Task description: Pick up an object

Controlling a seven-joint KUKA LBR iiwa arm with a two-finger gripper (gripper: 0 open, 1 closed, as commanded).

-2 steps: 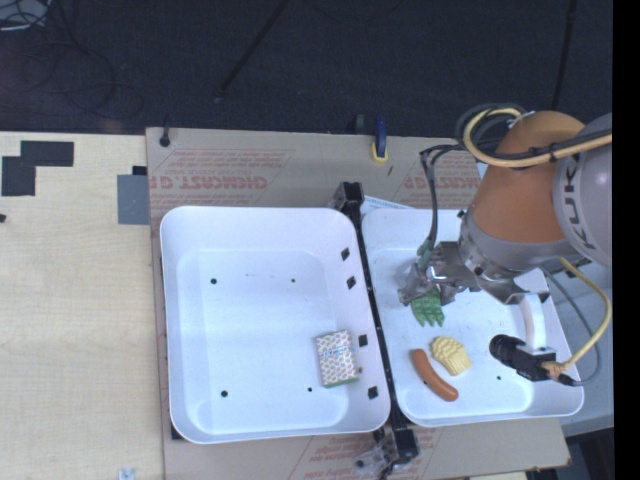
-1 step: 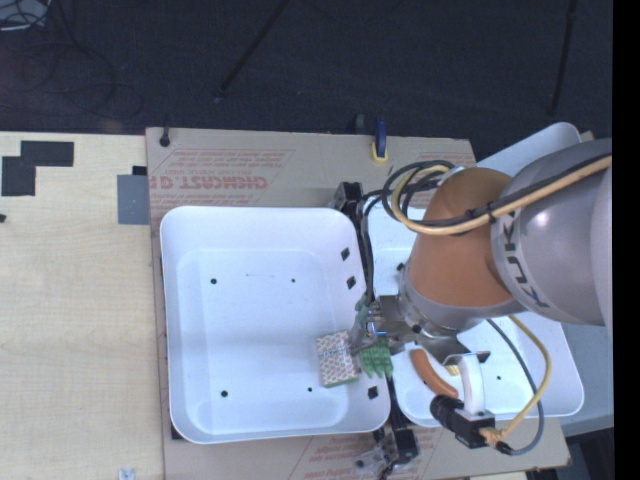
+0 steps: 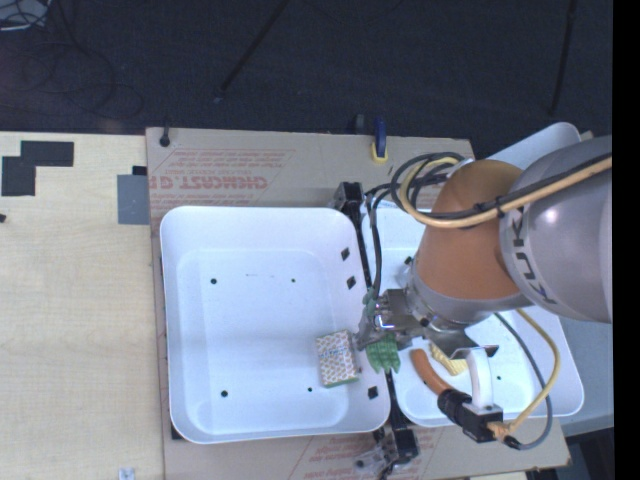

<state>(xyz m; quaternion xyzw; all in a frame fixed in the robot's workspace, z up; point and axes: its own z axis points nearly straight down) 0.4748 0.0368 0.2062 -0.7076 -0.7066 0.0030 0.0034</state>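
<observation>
A green object (image 3: 383, 355) sits at the divide between 2 white bins (image 3: 190, 268), the gripper (image 3: 381, 325) right above it. No lift yet. Whether it grips, I cannot tell.

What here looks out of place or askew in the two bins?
A small patterned packet lies tilted in the left bin, at its right wall. A green object sits over the divide between the bins, under the gripper. Nothing looks spilled or damaged.
</observation>
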